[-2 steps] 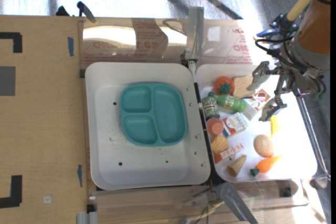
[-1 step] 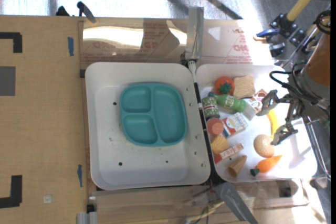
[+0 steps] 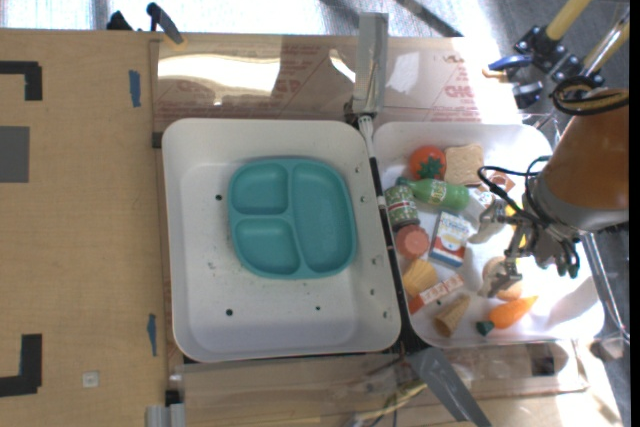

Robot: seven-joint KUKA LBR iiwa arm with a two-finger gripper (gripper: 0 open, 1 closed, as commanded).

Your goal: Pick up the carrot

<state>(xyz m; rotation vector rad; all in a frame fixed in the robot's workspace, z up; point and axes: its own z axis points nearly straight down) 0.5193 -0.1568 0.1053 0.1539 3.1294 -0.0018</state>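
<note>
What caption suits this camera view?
Gripper hovers above the orange carrot in the cluttered right white bin.

Both bins look like smooth white plastic: the left bin [image 3: 190,215] has a faintly scuffed, matt floor, and the right bin [image 3: 575,310] glares under strong light. The teal divided tray [image 3: 293,217] is matt plastic with soft moulded edges. The carrot [image 3: 512,311] seems to be glossy orange plastic, though glare blurs it. The green bottle [image 3: 440,194] shines. Brown cardboard sheets [image 3: 75,215] look dull and papery. The gripper [image 3: 508,260] appears to be bare grey metal.
</note>
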